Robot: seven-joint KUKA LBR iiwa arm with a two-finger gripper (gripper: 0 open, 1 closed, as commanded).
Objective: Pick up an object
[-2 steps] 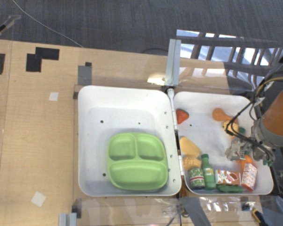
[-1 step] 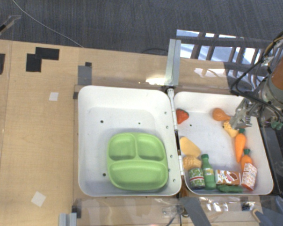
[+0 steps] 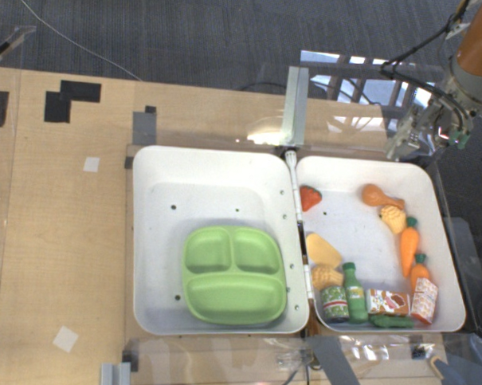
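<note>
In the camera view, the gripper (image 3: 425,133) is seen above the far edge of the right bin (image 3: 347,224); whether the jaws are open cannot be told. A carrot (image 3: 408,244), a green bottle (image 3: 354,291) and other toy food are laid in this bin. A green plate (image 3: 233,273) is placed in the left bin (image 3: 169,192).

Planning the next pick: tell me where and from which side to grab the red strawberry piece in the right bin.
Take the red strawberry piece across its rounded body, coming straight down from above. It lies alone near the bin's left wall, with bare floor on its right, so set the fingers front-to-back rather than left-to-right; a finger on the wall side would likely have little room. The gripper is beyond the bin's far right corner.
</note>
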